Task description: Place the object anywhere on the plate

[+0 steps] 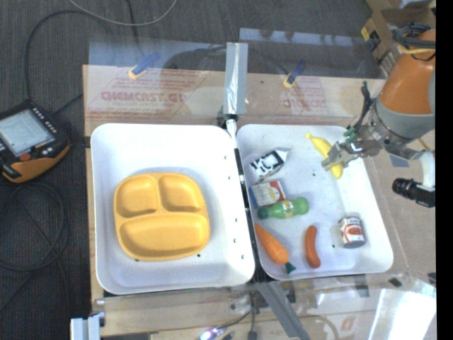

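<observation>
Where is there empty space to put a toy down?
The plate has three bare sections. White floor rings it in the left bin. In the right bin, there's a bare patch between the bottle, banana and can; its left side is crowded.

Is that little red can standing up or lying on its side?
Lying on its side: the can shows its label lengthwise on the right bin's floor.

Illumination is bright, even and diffuse from overhead. The white bins (170,137) read near overexposed, with soft, shallow shadows along their inner walls. Clear sheeting (297,55) behind the bench carries faint glare. Focus is moderate throughout; fine detail is soft and slightly grainy, especially on the dark carpet (42,232).
</observation>
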`<state>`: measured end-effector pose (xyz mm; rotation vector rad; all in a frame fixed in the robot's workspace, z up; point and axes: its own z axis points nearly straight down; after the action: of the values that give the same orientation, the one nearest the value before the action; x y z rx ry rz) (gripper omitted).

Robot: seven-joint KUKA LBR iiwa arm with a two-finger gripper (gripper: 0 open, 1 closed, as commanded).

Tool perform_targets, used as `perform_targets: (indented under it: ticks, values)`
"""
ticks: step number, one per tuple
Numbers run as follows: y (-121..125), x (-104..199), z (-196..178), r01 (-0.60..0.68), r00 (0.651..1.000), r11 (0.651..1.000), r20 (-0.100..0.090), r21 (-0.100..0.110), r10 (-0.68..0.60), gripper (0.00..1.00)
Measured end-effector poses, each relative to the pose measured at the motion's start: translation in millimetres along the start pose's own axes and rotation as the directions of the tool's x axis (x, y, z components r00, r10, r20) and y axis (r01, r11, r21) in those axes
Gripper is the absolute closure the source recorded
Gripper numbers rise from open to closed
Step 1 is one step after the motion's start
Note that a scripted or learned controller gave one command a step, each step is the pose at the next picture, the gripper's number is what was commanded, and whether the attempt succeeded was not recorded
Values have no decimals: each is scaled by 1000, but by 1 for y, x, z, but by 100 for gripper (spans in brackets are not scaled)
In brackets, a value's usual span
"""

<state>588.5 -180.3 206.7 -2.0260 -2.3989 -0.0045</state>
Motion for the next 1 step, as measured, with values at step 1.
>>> perform_targets:
  ticks: [1]
  values:
    - [43,61,8,231,973,973,3,3,-231,100]
